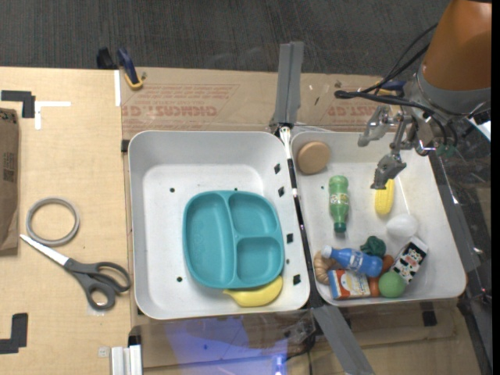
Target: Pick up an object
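Gripper [388, 170] over right bin [444, 209], finger state cannot be told, corn cob [383, 200] just below its tip, green bottle [338, 201] to its left, white egg [401, 226] below the cob

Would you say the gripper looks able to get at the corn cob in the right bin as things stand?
Probably yes. The gripper hangs just above the corn cob, which lies on bare bin floor. The green bottle to its left and the white egg below it sit apart, so nothing covers it.
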### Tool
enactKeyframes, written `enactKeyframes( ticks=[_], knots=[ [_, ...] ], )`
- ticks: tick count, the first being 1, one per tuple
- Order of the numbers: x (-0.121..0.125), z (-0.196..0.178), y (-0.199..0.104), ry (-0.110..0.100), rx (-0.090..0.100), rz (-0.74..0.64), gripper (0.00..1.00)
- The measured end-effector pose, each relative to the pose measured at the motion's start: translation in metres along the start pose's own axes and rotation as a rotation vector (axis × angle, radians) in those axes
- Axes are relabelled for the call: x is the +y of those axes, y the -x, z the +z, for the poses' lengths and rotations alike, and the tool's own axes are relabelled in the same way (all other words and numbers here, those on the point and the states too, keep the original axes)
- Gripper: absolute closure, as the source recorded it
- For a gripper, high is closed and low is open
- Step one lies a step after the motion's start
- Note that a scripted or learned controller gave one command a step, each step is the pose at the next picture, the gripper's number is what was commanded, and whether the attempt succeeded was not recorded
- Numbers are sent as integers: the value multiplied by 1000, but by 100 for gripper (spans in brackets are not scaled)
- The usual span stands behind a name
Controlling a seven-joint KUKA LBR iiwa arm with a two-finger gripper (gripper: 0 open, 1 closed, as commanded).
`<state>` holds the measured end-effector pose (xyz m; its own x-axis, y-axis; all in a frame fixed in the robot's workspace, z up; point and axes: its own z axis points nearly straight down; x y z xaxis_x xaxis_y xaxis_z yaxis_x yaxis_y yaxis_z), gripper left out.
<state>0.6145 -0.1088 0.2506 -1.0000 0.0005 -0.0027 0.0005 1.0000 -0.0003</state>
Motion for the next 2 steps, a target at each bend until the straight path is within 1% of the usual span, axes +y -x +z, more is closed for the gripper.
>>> enactKeyframes(
  ticks=[1, 2],
  knots=[
    [6, 153, -2, -3, -9, -104, 0],
    [0, 158, -55, 0, 0, -2, 0]
  ],
)
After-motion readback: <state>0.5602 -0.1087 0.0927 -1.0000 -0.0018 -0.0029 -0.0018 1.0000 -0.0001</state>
